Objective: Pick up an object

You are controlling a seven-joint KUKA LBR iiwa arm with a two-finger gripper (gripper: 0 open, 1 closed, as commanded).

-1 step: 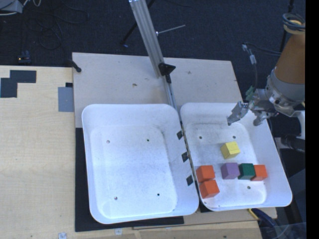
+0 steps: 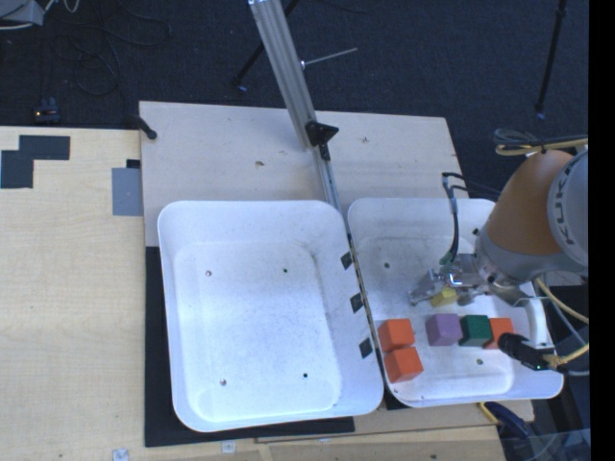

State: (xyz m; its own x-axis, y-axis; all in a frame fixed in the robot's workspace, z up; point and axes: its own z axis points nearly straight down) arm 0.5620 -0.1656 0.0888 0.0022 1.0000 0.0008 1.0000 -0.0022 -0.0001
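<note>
My bench bears 2 white bins: the left bin (image 2: 255, 315) and the right bin (image 2: 404, 233). In the right bin I count 3 orange blocks (image 2: 396, 333) (image 2: 404, 363) (image 2: 502, 330), 1 purple block (image 2: 443, 329), 1 green block (image 2: 475, 330) and 1 small yellow piece (image 2: 443, 299).

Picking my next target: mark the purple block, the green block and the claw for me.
purple block (image 2: 443, 329): camera view, top face.
green block (image 2: 475, 330): camera view, top face.
claw (image 2: 425, 294): camera view, between its fingertips.

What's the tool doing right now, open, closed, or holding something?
Tool: cannot be told whether it is open or closed. It sits low in the right bin, with something small and yellow right beside it; a grasp isn't visible.
</note>
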